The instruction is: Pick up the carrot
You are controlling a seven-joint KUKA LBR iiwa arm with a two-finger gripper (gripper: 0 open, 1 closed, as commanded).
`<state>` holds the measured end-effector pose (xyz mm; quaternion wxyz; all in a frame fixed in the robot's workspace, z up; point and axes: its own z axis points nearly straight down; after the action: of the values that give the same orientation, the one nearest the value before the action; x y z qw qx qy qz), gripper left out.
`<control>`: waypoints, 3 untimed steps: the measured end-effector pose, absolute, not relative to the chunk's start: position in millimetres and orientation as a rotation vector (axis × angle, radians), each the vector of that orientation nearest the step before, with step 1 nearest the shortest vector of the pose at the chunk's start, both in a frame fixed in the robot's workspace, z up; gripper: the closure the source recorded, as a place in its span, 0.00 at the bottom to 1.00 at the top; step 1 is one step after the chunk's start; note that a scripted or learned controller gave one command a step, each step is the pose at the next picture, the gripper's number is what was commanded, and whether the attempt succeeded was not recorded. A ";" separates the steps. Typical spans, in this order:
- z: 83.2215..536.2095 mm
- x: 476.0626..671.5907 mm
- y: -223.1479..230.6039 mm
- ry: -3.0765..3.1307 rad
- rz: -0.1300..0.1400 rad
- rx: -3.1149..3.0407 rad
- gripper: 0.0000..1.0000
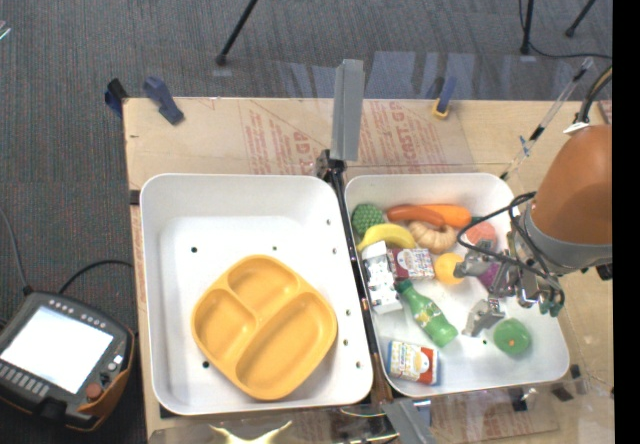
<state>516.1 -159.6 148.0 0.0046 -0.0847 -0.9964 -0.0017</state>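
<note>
1. The long orange carrot point(432, 215) is lying sideways near the top edge of the right-hand shallow white bin point(545, 372), right of centre in the frame. Its left end looks darker and redder. It's untouched, so I'd say we're at the approach stage, nothing grabbed yet.

2. The grey two-finger gripper point(488, 315) sits low in the same bin, toward the lower right of the frame, hanging under the arm's orange band. It's well apart from the carrot and sits over bare bin floor. Honestly I can't tell if the fingers are apart or together, it's too small and cluttered there. Nothing visible between them.

3. Next move, my guess: travel up the frame toward the top of the bin, line up across the carrot's narrow width, then drop down.

4. Stuff crowding it: a knobbly tan ginger-like piece point(432, 232) just below and seemingly touching the carrot, a yellow plastic banana point(385, 235) and a bumpy green round thing point(367, 217) to the left. A sloppy descent could easily nudge those or pinch the wrong item.

5. Also around: a green plastic bottle point(426, 313), a green apple point(512, 337) just beside the gripper, a small carton point(411, 360), and a yellow divided plate point(264, 325) in the left-hand white bin point(175, 222).
</note>
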 end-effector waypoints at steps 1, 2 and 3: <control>92.7 568.7 -91.1 -3.104 -0.004 -0.543 0.00; 128.5 493.1 -121.4 -3.120 -0.001 -0.363 0.00; 204.5 504.0 -92.3 -3.144 -0.002 -0.080 0.00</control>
<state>504.0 -92.3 204.5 -0.0019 -0.0255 -0.9997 -0.0005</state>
